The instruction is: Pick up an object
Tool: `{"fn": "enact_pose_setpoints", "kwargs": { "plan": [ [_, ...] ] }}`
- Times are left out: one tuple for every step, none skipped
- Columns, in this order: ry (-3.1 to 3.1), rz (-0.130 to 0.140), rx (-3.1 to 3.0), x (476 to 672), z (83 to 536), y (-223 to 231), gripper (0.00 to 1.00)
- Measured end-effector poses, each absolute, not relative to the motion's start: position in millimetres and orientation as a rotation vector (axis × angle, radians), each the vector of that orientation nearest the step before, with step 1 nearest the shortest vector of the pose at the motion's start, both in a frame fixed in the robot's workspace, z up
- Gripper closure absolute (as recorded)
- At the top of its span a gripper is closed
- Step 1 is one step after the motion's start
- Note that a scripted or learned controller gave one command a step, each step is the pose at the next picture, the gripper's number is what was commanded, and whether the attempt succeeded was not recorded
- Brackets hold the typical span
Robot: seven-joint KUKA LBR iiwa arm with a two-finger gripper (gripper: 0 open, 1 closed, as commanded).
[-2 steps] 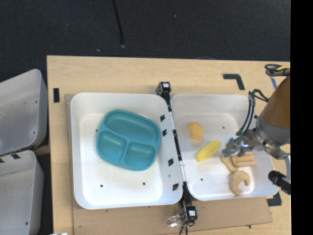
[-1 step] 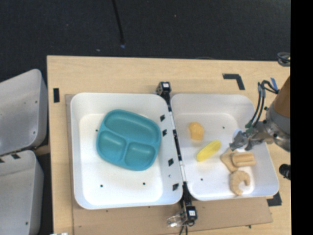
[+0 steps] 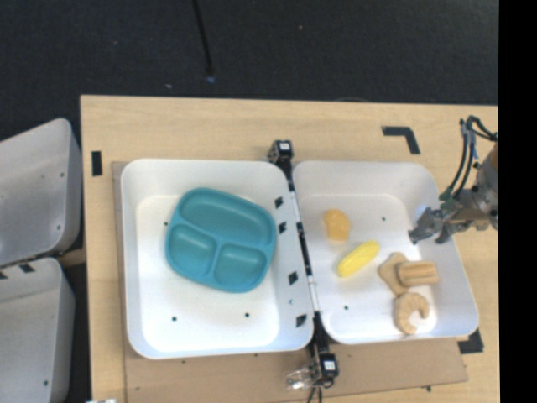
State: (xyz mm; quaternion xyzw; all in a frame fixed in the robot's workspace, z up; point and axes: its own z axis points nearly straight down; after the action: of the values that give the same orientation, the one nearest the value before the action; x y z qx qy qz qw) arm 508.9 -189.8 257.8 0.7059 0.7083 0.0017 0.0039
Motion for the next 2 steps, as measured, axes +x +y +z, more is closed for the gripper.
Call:
{"fn": "enact_pose_setpoints", "kwargs": {
  "plan": [
    [2.228,0.004,2.212,544.1,258,-142,1.0],
    [2.228,0.003,2.213,567.5,266,-95,1.0]
  ]
}}
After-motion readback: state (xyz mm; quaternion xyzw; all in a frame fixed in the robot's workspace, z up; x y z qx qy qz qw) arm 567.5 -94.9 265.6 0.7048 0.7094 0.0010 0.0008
